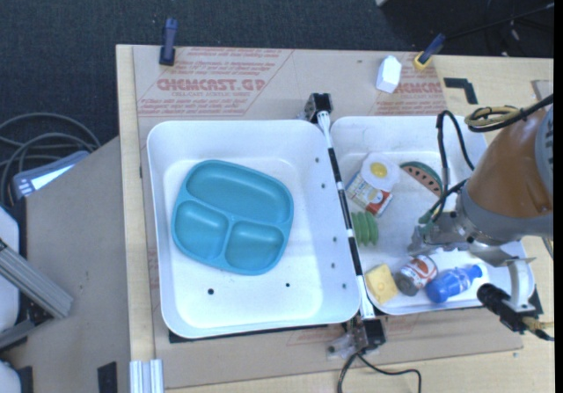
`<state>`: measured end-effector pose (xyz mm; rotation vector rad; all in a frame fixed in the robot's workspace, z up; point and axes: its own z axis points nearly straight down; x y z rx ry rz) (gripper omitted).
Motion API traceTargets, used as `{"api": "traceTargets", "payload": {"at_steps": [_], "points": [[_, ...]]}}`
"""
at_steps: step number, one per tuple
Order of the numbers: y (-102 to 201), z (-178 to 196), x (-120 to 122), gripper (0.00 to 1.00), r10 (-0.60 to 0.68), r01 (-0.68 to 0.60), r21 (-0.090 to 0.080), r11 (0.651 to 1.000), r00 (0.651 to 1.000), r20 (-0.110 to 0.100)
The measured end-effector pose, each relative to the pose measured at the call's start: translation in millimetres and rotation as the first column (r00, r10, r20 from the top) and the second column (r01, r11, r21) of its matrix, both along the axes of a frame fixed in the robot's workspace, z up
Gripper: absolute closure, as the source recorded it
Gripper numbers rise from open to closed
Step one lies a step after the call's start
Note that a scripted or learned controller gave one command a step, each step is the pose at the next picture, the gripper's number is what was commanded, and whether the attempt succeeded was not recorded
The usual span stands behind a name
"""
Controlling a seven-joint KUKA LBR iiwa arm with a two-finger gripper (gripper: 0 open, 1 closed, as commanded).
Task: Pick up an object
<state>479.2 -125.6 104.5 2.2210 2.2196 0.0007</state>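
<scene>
Over the right bin (400,129), low and toward its front half, the gripper (425,239) hangs from the grey arm (493,224) with its orange band (517,173); can't tell from this angle if it is open or closed, and nothing is seen held. Just below it lies a small silver can with a red label (417,273), touching or nearly touching a blue bottle (453,283) to its right. Left of the can, a yellow cheese wedge (381,282) sits in the bin's front left corner. Farther up, a green leafy item (364,229) lies against the left wall, a small white carton with a yellow top (371,186) above it, and a watermelon slice (424,177) to the carton's right. A black cable (450,141) loops over the bin's back right. The left bin (167,163) holds a blue divided plate (232,216), well apart from the gripper. On the bench (220,79), behind the bins, a small white block (389,75) and a blue clip (168,40).
</scene>
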Motion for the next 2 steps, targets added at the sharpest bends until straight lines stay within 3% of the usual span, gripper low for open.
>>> {"api": "traceTargets", "payload": {"at_steps": [1, 2], "points": [[0, 0, 0, 0.00, 0.000, 0.000, 0.000, 1.000, 1.000, 0.000], [7, -20, -1, 0.00, 0.000, 0.000, 0.002, 1.000, 1.000, -0.004]]}}
